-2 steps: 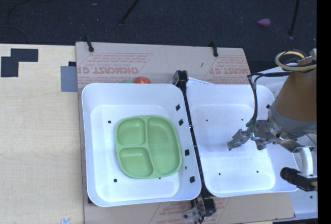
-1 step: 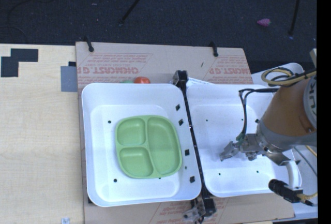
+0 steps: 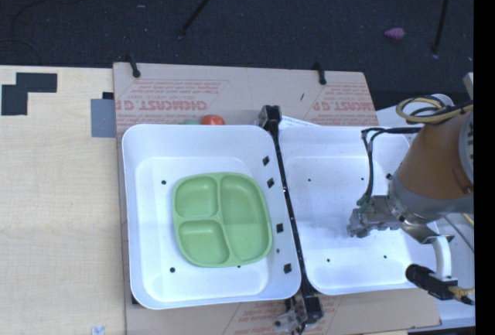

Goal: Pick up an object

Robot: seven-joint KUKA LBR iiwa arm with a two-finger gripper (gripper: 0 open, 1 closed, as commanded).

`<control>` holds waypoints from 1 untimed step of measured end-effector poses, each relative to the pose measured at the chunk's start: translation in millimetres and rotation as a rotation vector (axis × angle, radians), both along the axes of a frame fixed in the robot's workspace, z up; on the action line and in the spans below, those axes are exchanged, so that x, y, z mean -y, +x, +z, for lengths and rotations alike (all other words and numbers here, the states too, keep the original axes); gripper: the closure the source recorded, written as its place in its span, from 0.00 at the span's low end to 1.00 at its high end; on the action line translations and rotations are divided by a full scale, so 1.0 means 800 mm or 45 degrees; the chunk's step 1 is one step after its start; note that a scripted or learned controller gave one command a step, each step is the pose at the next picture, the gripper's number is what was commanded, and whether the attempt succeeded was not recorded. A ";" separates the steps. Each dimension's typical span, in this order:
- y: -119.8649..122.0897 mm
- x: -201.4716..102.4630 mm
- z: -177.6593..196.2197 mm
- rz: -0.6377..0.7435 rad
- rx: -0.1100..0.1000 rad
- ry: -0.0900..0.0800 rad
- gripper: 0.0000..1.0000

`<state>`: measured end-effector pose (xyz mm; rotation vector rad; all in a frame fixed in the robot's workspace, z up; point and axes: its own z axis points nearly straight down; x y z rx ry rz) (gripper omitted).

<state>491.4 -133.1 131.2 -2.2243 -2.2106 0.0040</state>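
Camera view question, anyone got eyes on it: where's the gripper [image 3: 362, 222] sitting, and is it holding anything? (posted by mika)

Yep, looking at it. The arm [image 3: 433, 167] comes in from the right side, and the gripper is down inside the right bin [image 3: 325, 171], roughly over the middle of its white floor. Honestly can't tell if the claw is open or closed, since it's just a dark grey lump from this angle. I also can't tell if it's touching the floor. (posted by dov)

Ok, and the stuff to grab? (mika)

The green plate [image 3: 223, 219] is the one thing I'd call grabbable. It has three compartments, and it lies flat in the middle of the left bin [image 3: 147, 171]. It's well apart from the gripper, with the black strip [image 3: 280, 194] where the two bins meet running between them. There's also a small orange thing [image 3: 212, 121] just behind the far rim of the left bin. That one sits outside the bin, on the cardboard [image 3: 232, 94] under both bins, and it's too small to say what it is. (dov)

Cool, thanks. (mika)
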 end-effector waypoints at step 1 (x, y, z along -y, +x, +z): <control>-0.005 -0.007 0.075 0.009 0.010 -0.003 1.00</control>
